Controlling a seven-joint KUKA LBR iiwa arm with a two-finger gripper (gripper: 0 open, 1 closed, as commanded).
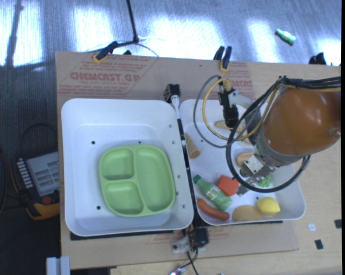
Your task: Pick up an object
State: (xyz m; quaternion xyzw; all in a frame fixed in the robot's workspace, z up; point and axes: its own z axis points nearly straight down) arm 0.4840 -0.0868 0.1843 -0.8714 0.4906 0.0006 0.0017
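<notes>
The right bin (293,213) holds a green bottle (213,192), an orange-red block (227,185), a red sausage (213,209), a tan potato (246,213) and a yellow lemon (268,205) along its near side. A tan piece (193,148) lies by the bin's left wall. My gripper (251,168) hangs low over the bin's middle, just right of the orange-red block, below the arm's orange band (301,122). A leafy green item (265,181) peeks out beside it. The arm hides the bin's far right part.
The left bin (80,125) holds a green divided plate (138,179). Looped yellow and black cables (209,116) hang over the right bin's far side. Clamps (222,55) sit on the cardboard-covered bench edge at the back.
</notes>
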